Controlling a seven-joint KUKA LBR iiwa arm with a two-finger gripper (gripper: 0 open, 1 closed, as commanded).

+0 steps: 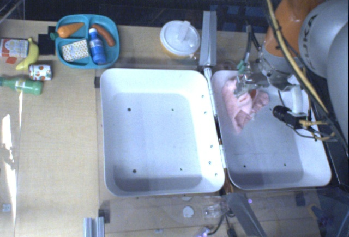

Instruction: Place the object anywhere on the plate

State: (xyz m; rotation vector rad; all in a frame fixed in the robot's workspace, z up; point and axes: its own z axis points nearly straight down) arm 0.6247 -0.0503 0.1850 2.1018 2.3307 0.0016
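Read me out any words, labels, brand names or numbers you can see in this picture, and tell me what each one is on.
No text can be read.
Small white and red carton at the bench's left edge: print too blurred to read.
Small patterned can on its side: markings too small to read.
Blue bottle in the blue divided tray: label blurred.
Green bottle lying flat: no legible label.

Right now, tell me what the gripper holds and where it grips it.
The gripper sits at the top edge of the pink cloth, which hangs crumpled below it over the right bin. Whether the cloth is actually pinched cannot be told.
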